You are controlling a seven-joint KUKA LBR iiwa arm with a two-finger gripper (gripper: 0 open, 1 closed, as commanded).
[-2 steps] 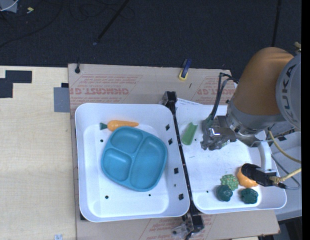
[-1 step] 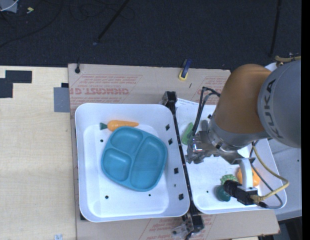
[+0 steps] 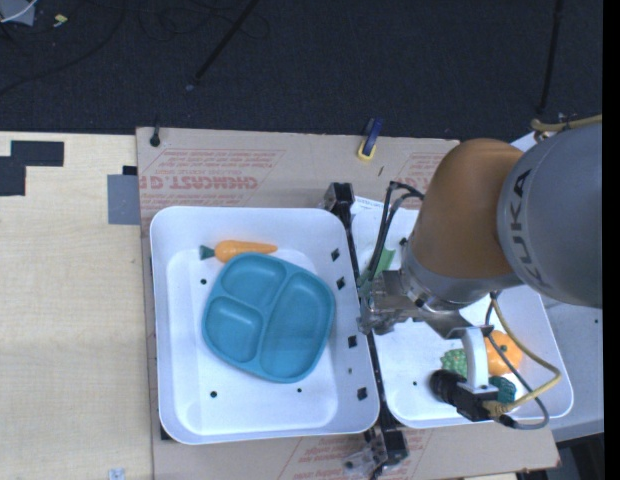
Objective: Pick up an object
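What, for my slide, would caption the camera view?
Robot arm reaches over the right bin; a blue divided plate and a carrot lie in the left bin.

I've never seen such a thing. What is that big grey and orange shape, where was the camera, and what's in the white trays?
That is a robot arm, reaching in from the right to pick something up. One camera, fixed above the bench, looks down at a slant. The left bin holds a blue plate with a toy carrot beside it. The arm hangs over the right bin, where an orange thing and a green thing peek out beside it. Its gripper is near the wall between the bins; I cannot tell whether it holds anything.
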